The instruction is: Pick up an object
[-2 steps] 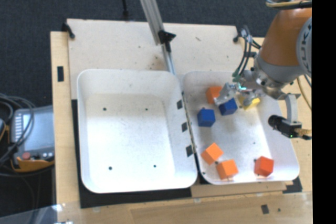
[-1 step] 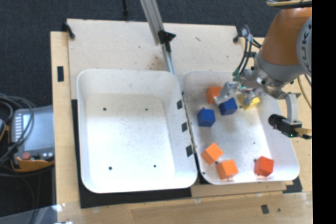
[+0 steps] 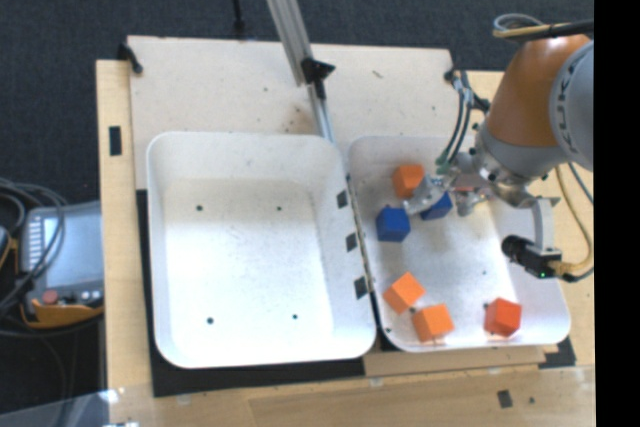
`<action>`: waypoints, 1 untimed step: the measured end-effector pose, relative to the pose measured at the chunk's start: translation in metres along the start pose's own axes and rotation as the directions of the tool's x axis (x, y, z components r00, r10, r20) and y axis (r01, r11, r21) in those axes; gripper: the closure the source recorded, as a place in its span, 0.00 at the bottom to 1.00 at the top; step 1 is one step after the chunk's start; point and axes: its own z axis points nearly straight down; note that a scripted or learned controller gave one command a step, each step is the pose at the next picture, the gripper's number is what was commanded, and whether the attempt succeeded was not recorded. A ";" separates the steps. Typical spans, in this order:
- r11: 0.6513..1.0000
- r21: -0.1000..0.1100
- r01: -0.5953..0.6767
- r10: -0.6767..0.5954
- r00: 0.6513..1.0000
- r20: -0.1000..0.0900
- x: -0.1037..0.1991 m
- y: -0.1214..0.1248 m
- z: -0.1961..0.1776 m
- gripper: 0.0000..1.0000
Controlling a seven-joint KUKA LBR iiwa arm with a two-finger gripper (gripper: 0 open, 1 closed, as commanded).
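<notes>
The gripper [image 3: 436, 198] is lowered into the right bin [image 3: 530, 330], where a blue block [image 3: 437, 207] is seen pinched between its jaws, beside another blue cube [image 3: 392, 224].

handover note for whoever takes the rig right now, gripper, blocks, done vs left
Gripper: low in the right bin, at a blue block; finger state and any hold cannot be told.
Blocks, all in the right bin: second blue block just left of the gripper, orange block at the top, two orange blocks near the front, red-orange block at front right.
Done: arm has reached the blocks.
Left: confirm a grasp and lift.
</notes>
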 end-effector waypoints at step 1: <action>1.000 -0.006 -0.002 0.002 1.000 0.000 -0.007 0.002 0.041 0.00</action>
